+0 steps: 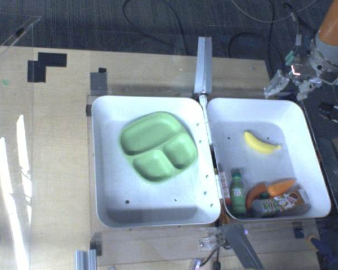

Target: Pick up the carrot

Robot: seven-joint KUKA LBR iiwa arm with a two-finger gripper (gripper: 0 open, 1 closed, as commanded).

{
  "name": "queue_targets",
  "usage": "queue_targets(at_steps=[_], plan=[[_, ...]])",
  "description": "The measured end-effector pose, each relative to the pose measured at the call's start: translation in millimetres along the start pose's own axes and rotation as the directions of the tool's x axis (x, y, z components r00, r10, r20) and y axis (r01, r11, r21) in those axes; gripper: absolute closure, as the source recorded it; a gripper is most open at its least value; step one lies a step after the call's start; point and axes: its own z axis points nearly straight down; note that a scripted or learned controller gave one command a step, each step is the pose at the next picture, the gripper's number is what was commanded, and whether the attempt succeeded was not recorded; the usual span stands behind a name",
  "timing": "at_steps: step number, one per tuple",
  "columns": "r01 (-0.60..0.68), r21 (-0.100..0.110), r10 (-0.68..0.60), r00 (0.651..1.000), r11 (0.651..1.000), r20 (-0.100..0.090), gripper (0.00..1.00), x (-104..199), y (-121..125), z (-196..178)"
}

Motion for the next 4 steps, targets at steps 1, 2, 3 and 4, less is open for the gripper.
queue_targets(at_steps=[1,2,3,4], plan=[[0.249,0.0,-0.249,0.969,0.969,0.001,0.0,-40,-49,-26],[0.431,0.002,-0.431,0.902,0.902,-0.003,0.0,-56,-100,138],[0.666,-0.002,-0.666,0.746,0.746,0.001,0.0,-58,-151,165],[0.644,-0.007,-0.643,0.765,0.765,0.008,0.0,-41,-167,175]])
